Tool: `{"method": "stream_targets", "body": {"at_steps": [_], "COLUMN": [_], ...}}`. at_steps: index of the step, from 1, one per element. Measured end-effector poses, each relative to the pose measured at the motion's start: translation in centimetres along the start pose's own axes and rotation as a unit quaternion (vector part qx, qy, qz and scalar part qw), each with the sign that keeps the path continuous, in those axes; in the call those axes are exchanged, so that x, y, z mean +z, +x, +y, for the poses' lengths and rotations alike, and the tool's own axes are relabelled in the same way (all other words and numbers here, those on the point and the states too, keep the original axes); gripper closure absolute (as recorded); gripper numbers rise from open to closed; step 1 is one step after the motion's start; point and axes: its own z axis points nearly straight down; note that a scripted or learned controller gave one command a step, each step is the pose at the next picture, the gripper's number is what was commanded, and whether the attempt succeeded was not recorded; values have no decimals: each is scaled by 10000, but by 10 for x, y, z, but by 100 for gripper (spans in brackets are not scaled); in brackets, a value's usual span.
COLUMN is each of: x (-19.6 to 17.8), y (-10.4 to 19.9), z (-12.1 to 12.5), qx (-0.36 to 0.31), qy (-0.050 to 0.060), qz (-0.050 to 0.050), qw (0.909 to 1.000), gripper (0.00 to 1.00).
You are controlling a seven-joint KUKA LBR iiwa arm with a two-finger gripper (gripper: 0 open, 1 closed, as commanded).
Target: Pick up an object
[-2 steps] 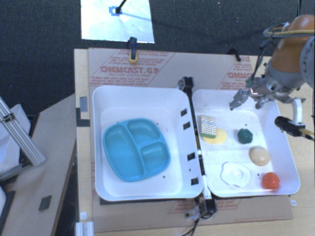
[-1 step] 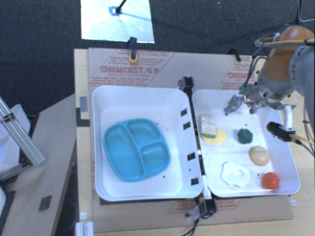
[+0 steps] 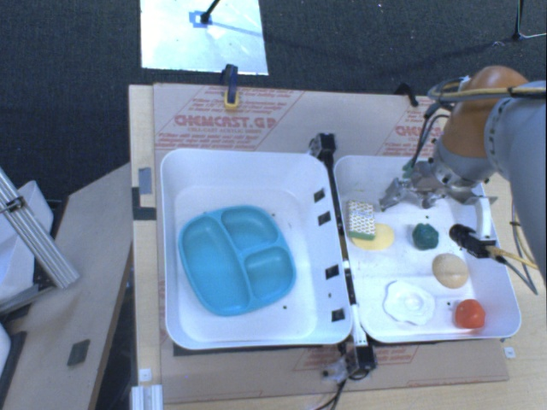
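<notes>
My gripper (image 3: pixel 407 200) hangs over the far part of the right bin (image 3: pixel 504 301), open, with nothing between its fingers. Below it and to the left, a green-and-white waffled block (image 3: pixel 361 219) leans on a yellow disc (image 3: pixel 379 237). A dark green lump (image 3: pixel 425 236) lies just in front of the gripper, apart from it. Nearer the front are a beige egg-shaped piece (image 3: pixel 449 270), a white fried egg (image 3: pixel 408 303) and a red tomato (image 3: pixel 468 313).
The left bin (image 3: pixel 184 173) holds a blue divided plate (image 3: pixel 237 259). A black-clipped divider (image 3: pixel 335 229) runs between the two bins. The grey arm (image 3: pixel 513 135) with its orange band enters from the right, above the right bin's far corner.
</notes>
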Motion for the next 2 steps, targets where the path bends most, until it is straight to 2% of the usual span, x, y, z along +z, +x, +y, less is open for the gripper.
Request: {"method": "stream_targets", "body": {"at_steps": [1,2], "x": [-14,-77], "y": [0,-4], "z": [2,11], "qx": [-7,2], "qy": [-32,-45], "qz": [-6,-8], "qw": [10000,10000], "gripper": [100,100]}}
